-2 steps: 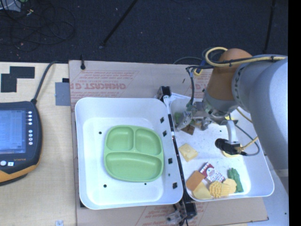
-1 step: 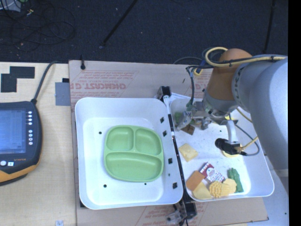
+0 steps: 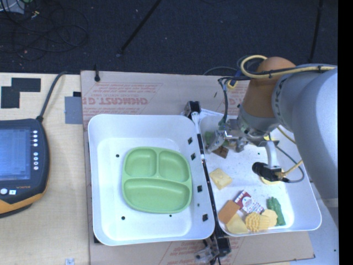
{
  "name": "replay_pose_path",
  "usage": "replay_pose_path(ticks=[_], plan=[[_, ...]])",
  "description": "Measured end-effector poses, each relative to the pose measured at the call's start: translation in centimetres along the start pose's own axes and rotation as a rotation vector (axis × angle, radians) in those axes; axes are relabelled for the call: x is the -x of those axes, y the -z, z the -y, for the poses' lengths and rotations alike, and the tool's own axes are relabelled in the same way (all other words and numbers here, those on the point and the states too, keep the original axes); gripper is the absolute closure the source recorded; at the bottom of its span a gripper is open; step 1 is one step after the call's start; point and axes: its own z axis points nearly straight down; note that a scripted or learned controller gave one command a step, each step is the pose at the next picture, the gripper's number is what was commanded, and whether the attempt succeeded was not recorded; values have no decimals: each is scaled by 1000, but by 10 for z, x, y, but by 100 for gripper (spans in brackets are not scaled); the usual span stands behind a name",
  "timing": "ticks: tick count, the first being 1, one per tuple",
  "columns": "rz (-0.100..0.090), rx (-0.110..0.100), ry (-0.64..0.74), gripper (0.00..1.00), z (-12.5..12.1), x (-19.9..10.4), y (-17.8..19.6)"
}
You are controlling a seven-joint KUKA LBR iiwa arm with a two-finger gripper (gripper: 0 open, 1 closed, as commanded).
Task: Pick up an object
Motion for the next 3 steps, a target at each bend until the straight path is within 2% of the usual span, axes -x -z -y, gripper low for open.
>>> replay_pose_path(ticks=[1,2,3], plan=[[0,0,0,0,0,-11,0],[3,16,1,0,-3,-16,137],[-1,-10,-3,0,3,1,19]])
